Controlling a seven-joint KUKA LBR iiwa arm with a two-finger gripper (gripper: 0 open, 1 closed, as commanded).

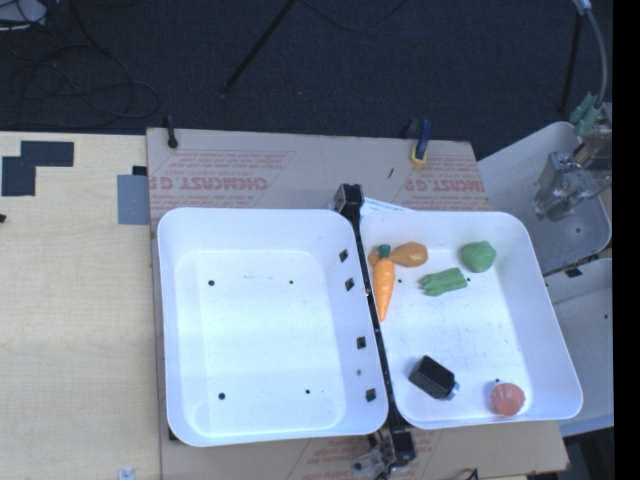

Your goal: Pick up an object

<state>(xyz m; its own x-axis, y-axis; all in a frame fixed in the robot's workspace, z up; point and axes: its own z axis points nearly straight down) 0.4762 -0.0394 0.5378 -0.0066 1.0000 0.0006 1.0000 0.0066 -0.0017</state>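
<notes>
Right bin (pixel 556 333): carrot (pixel 383 286) far-left, touching orange piece (pixel 409 255) | 2 green items far | black block (pixel 433 377), red ball (pixel 507 399) near | gripper (pixel 565 190) beyond far-right rim, grip state: cannot tell

Right bin (pixel 540 298) holds carrot (pixel 383 283), two green pieces, black block (pixel 433 377), pink ball (pixel 507 399)

Both bins, left (pixel 180 268) and right (pixel 530 268): smooth white plastic, slight sheen. Cardboard sheet (pixel 300 173) beneath them: matt brown, red print. Worktop (pixel 70 318): pale wood-look surface, smooth and matt. Carrot (pixel 383 286) and the green pieces (pixel 443 282) (pixel 479 256): smooth moulded plastic by look. Black block (pixel 433 378): matt, dark. Floor (pixel 300 58) past the worktop's far edge: dark, rough carpet-like texture.
</notes>
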